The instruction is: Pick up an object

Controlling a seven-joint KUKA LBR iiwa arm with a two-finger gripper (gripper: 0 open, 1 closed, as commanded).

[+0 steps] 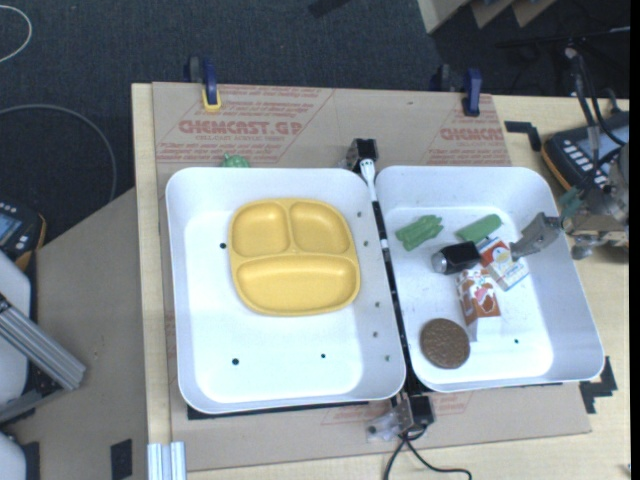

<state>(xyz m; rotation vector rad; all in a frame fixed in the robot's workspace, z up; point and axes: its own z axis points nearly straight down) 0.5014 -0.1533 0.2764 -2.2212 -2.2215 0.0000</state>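
The right bin holds several small objects. A green leafy piece and a green block lie toward its back. In front of them rests a black and silver cylinder, with a red and white packet just below it. A brown round disc sits near the front. My gripper reaches in over the bin's right side, just right of the packet and the cylinder. It shows as a small grey shape with nothing visibly held.
In the left bin lies a yellow divided plate. Blue clamps hold the board at the back edge. Cables and a dark device sit off the bench at the right.
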